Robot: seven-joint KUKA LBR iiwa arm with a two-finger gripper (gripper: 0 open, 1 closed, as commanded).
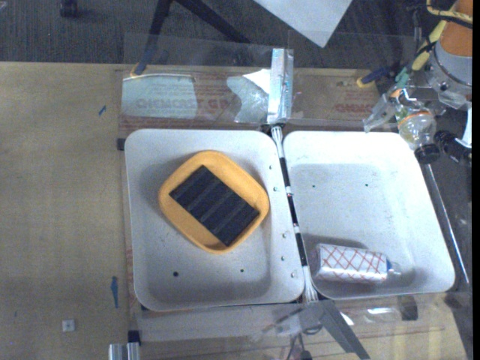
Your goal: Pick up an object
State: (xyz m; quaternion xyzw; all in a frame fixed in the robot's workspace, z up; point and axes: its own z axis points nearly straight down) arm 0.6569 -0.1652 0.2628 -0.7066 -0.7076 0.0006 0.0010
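Gripper parked above the right bin's far right corner, holding nothing; finger spread impossible to tell. Orange-rimmed black object in left bin; red-patterned tube in right.

Two bins, two things

One orange pad with a dark ribbed top in the left bin — one tube with a red lattice print in the right bin.

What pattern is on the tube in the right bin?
The tube is white with a red criss-cross lattice, seen in the camera view.
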